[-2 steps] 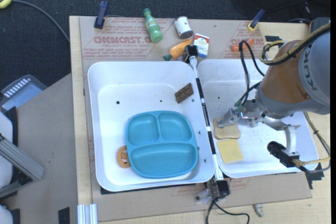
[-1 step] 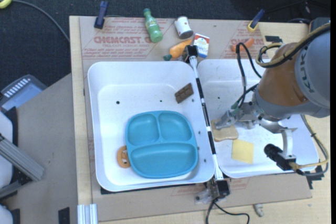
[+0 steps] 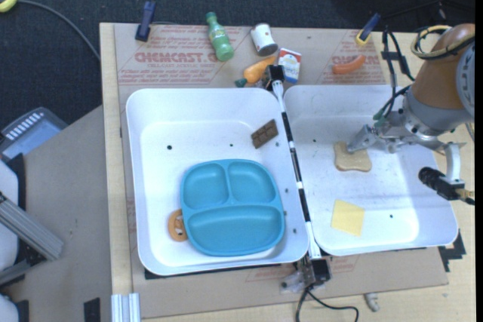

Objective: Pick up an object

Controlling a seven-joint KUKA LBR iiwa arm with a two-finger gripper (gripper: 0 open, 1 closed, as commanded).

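In the right bin (image 3: 411, 219) lies a tan slice of toast (image 3: 353, 161) near the middle, with a yellow cheese square (image 3: 348, 217) nearer the front. My gripper (image 3: 361, 142) reaches in from the right, low over the toast's upper right edge. The left bin (image 3: 170, 128) holds a blue divided plate (image 3: 230, 206), a brown wafer (image 3: 264, 134) at its back right, and a small pretzel (image 3: 177, 225) partly tucked under the plate's left rim.
Behind the bins on the board lie a green bottle (image 3: 219, 38), a small can (image 3: 263, 39), a carrot (image 3: 256, 72), a small carton (image 3: 290, 64) and a sausage (image 3: 349, 65). The arm's grey body (image 3: 441, 98) hangs over the right bin's far right.
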